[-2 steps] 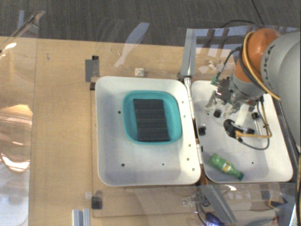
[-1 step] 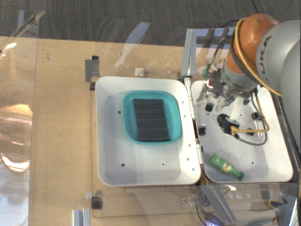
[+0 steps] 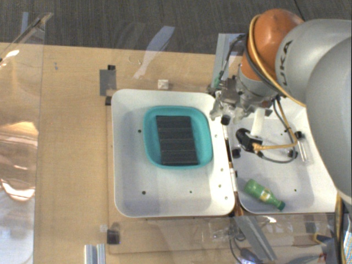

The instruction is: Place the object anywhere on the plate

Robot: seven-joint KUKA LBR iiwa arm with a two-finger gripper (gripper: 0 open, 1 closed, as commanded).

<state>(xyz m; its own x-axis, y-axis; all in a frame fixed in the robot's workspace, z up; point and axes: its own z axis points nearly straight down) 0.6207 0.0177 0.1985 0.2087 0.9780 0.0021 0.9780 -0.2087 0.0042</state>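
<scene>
the teal plate (image 3: pixel 204 139) sits in the left bin (image 3: pixel 126 191), with a dark ridged pad (image 3: pixel 176 140) lying in the middle of it. the green bottle (image 3: pixel 264 194) is the thing to move. it lies on its side in the right bin (image 3: pixel 308 199), near the front edge, with its neck pointing toward the corner. it is well apart from the plate, and the walls of both bins stand between them

the end effector (image 3: pixel 224 113) hangs over the place where the two bins meet, at the back of the right bin. it is far from the bottle. i cannot tell if it is open or closed, because the wrist and the cables (image 3: pixel 275 147) hide it from above. nothing can be seen in its grip, so i think the pick up is not done yet

here is what could go wrong. the bottle is round and smooth and lies flat, so it may roll or slip away when it is squeezed. it is close to the bin wall, so one side of the end effector may bump the wall on the way down. the loose cables hang low and might brush the bottle and push it. if the bottle is grabbed by its thin neck, it could swing and drop out. when it is carried over the two bin walls, it could hit them if it is too low. on the plate, it may roll off the ridged pad
</scene>
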